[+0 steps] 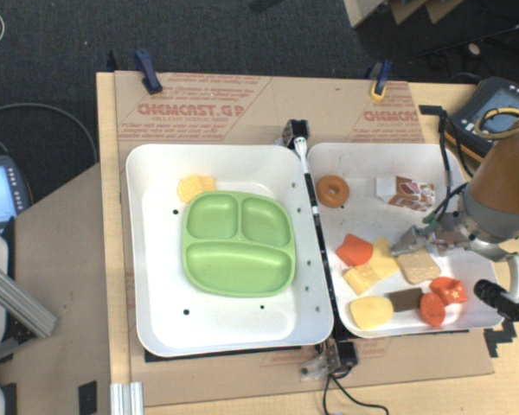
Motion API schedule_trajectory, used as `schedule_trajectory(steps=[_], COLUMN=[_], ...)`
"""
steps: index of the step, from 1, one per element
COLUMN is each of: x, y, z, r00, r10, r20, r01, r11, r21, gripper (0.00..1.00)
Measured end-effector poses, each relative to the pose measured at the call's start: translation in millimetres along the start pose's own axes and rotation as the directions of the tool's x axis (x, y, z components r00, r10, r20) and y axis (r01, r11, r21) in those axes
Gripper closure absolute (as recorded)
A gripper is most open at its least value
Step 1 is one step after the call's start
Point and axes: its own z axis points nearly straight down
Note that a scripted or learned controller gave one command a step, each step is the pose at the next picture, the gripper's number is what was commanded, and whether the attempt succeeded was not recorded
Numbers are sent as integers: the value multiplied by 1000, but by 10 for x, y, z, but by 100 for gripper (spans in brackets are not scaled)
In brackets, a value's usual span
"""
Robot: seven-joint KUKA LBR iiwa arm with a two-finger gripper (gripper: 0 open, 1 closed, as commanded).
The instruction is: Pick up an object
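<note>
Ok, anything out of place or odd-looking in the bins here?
One thing: a yellow waffle-like piece lies alone in the left bin beside the green tray, apart from the other toy foods piled in the right bin. Nothing looks spilled or broken.

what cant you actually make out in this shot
- Gripper: small and blurred over the right bin; fingers' state unreadable.
- Arm: cut off by the right edge.
- Packet: print too small to read.
- Yellow piece: partly tucked behind the green tray.
</note>
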Motion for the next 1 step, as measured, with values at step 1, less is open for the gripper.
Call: schedule_trajectory(steps=[1], x=[16], y=[1], z=[-148], r00=[1000], r10=[-2], r20=[1], r01=[2], r11=[1000], r21=[-4], gripper=[100])
